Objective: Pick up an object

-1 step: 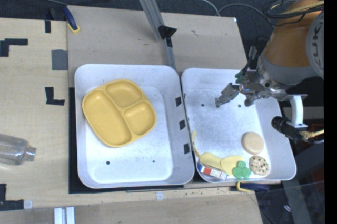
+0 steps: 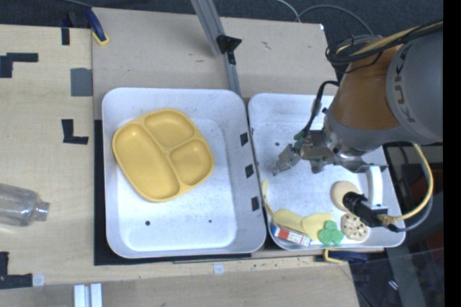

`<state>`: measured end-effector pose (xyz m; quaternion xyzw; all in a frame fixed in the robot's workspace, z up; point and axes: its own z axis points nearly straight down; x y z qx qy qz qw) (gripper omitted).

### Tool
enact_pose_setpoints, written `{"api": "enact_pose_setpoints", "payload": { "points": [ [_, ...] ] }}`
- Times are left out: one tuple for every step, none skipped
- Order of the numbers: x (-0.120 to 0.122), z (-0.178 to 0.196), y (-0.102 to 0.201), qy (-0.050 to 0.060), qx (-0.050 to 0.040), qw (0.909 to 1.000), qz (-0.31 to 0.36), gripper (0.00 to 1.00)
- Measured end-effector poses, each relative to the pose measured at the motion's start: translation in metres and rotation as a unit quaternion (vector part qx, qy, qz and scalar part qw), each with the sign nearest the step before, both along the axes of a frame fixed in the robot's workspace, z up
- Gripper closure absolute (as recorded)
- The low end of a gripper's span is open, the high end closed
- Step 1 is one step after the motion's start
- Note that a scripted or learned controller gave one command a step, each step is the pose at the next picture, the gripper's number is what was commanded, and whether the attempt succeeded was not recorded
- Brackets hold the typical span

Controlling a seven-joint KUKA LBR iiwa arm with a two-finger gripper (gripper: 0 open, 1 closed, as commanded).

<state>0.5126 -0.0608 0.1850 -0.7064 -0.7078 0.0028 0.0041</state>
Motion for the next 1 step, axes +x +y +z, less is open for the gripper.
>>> {"api": "enact_pose_setpoints", "payload": {
  "points": [
    [0.0021,0.0127,-0.0012,-0.003,-0.0001,1.0000,0.000,1.00]
  ]
}}
